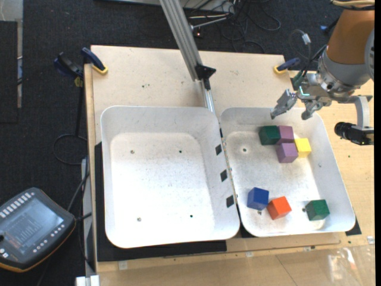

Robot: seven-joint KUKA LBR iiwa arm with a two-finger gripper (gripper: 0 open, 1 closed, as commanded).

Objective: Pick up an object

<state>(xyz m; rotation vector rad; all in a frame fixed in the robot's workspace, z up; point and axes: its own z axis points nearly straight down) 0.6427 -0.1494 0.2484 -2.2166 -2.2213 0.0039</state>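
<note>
Blocks are lying in the right bin (333, 177), beside the left bin (119, 159); a blue block (258, 198), an orange block (279, 207) and a green block (317, 209) are sitting along its near edge; a dark green block (269, 134), two purple blocks (286, 151) and a yellow block (303, 146) are clustering near its far edge; the gripper (296, 107) is hovering over the far right corner, fingers spread, grasping nothing.
</note>
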